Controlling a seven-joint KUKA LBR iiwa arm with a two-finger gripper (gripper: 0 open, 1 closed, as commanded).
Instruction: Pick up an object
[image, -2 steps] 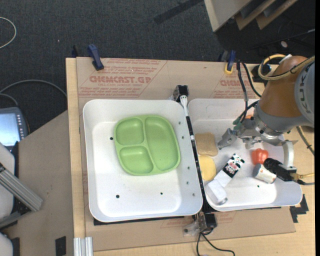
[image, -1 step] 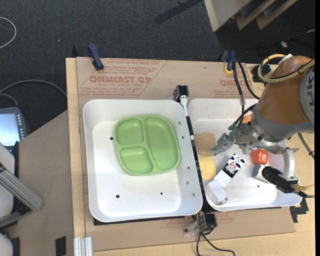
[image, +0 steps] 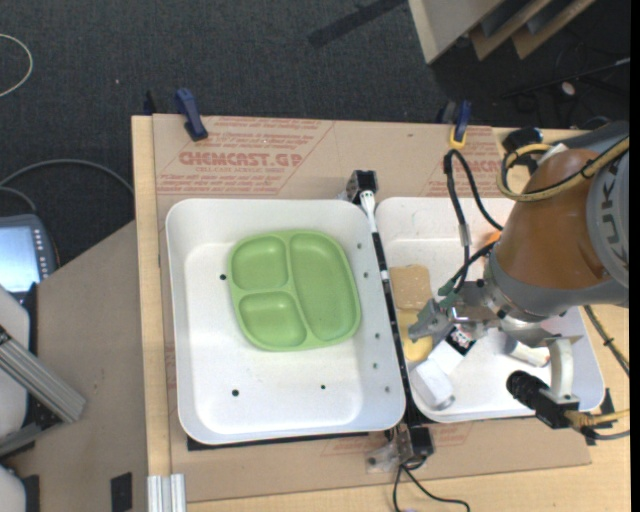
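My gripper (image: 438, 324) hangs low over the left part of the right bin (image: 425, 215), below the orange band of the arm. Just under it lie a yellow item (image: 419, 348) and a white item (image: 434, 381). A tan square piece (image: 409, 285) lies a little farther back, against the bin's left wall. The arm hides much of this bin's middle and right side. I see nothing clearly held between the fingers.
The left bin (image: 200, 380) holds a green divided plate (image: 294, 290) near its middle. In the right bin, a small orange bit (image: 489, 240) peeks out behind the arm, and white pieces (image: 530, 352) lie near the front right.
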